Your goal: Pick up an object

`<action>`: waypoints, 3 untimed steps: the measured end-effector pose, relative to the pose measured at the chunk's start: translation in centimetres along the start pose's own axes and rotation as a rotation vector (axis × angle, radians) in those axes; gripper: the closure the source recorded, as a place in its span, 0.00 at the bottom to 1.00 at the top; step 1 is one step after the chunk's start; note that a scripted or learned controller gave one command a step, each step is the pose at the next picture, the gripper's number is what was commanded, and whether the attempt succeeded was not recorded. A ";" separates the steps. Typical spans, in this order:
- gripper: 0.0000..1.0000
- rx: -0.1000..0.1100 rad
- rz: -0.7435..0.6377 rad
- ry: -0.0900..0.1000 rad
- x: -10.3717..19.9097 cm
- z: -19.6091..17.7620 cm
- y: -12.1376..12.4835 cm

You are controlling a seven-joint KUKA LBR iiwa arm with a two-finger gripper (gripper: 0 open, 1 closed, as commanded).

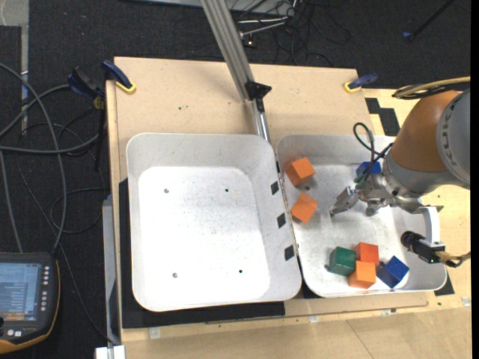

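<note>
Approach phase, nothing grasped yet. The grey arm with its orange band (423, 137) reaches in from the right, and its two-finger gripper (346, 203) hangs over the right white bin (323, 149), tips pointing left. The fingers (340, 206) look close together with nothing between them; whether they are fully closed I cannot tell at this size.

Nearest candidate: a small orange block (304, 209) near the bin's left wall, just beside the fingertips but apart from them. A second orange block (301, 170) sits a little further up the same wall.

Judgement: the next move calls for parting the fingers, shifting left to straddle the near block, then descending. The block lies close to the wall, so one finger may have little room.

Right bin, lower corner: a tight cluster of a green cube (343, 260), two orange blocks (365, 264) touching each other, and a blue cube (392, 271). Crowded; harder to isolate one.

Left white bin (142, 200): speckled floor, no blocks seen in it. Both bins rest on the pale wooden tabletop (187, 88).
</note>
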State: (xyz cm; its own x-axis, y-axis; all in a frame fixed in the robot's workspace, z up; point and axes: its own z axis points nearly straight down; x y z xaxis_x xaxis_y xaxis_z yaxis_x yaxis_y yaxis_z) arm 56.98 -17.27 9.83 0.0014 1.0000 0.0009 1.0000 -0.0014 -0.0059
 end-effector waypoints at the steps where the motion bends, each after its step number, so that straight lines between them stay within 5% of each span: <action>1: 1.00 -0.008 -0.001 -0.001 0.0 -1.4 0.2; 3: 1.00 -0.011 -0.003 -0.003 -0.3 -10.9 0.2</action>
State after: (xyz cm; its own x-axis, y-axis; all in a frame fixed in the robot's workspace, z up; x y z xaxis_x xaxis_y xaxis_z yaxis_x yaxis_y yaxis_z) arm 57.25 -17.61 20.74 -0.0021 1.0000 -0.0020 1.0000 0.0021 0.0054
